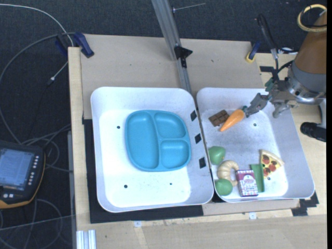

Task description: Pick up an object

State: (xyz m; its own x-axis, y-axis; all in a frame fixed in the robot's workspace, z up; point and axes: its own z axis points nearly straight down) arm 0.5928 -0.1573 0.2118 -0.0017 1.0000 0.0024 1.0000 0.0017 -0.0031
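Observation:
In the right bin (290, 154), an orange carrot (232, 120) lies tilted at the back, beside a brown chocolate piece (218, 118). My gripper (263, 110) hangs low over the bin's back right part, just right of the carrot. It is open, with its left fingertip (251, 109) close to the carrot's upper end and nothing between the fingers. Along the bin's front lie a green pear (217, 153), a beige pastry (227, 167), a green ball (223, 187), a purple box (247, 183) and a pizza slice (270, 162).
The left bin (104, 154) holds a blue divided plate (157, 139). A metal pole (168, 25) slants up from between the bins at the back. Blue clamps (82, 43) sit on the bench's back edge. A handheld pendant (18, 173) lies far left.

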